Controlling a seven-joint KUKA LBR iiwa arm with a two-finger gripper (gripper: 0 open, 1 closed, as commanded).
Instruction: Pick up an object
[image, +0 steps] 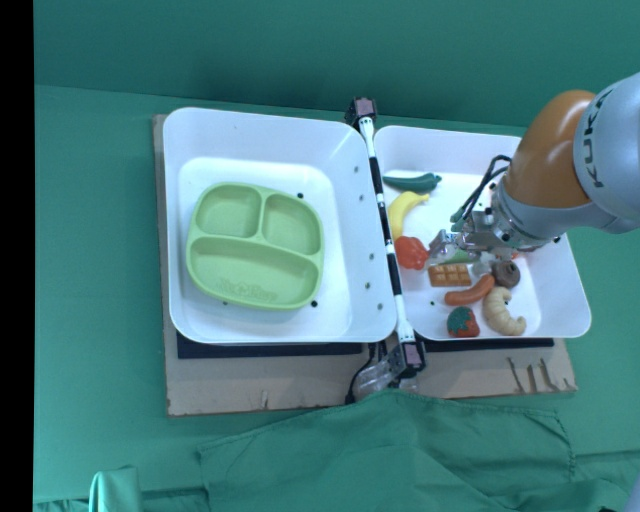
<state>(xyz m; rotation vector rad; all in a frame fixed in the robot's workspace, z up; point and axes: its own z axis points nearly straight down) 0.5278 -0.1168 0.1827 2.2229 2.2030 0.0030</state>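
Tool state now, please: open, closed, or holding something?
Tool: over the right bin, above the toy foods; open or closed cannot be told.

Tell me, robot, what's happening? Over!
Gripper low in right bin, over the waffle. Nothing seen held. Pepper, sausage and donut crowd close.

My arm reaches in from the right of the camera view, grey links bent downward, the orange band above my wrist turned up toward the camera. Below it my grey wrist angles down and to the left. My tool hangs low at the end, its metal parts pointing leftward, with black cables looping beside the wrist.
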